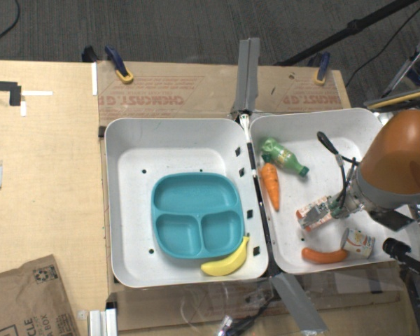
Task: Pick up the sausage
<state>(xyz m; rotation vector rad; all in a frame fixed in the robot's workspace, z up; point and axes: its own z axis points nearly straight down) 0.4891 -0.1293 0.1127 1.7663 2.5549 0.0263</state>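
The sausage [325, 255], a short orange-red link, lies near the front wall of the right bin [294, 135]. The gripper [315, 214] hangs low over the middle of that bin, a little behind and to the left of the sausage, and apart from it. The grey arm with its orange band [400, 156] comes in from the right. Nothing shows at the gripper's tip.
A small carton [358, 242] sits just right of the sausage. A carrot [270, 185] and a green bottle [283, 156] lie by the right bin's left wall. The left bin [126, 187] holds a teal divided plate [196, 215] and a banana [227, 261].
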